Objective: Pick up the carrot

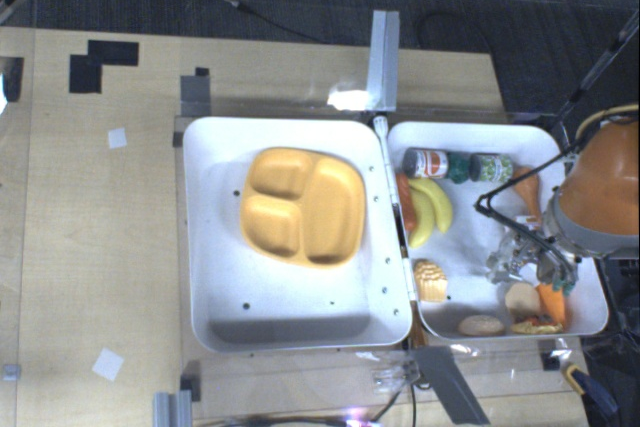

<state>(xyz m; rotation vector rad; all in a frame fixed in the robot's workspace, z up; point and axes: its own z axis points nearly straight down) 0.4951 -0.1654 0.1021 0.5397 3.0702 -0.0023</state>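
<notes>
Left bin [200, 215]: one yellow compartment tray [303, 205], three sections, lying flat. Right bin [455, 330] — two bananas [430, 208] near its left wall, a red-labelled can [428, 163] and a green bottle [488, 167] end to end along the far wall, a bread piece [431, 281], a brown potato-like item [482, 324] at the near wall

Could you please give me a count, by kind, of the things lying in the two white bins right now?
Yellow divided plate: 1
Bananas: 2
Bottles: 2
Carrot: 1
Bread piece: 1
Potato: 1
Other small items, too unclear to name, near the end effector: at least 2
Total: at least 10
</notes>
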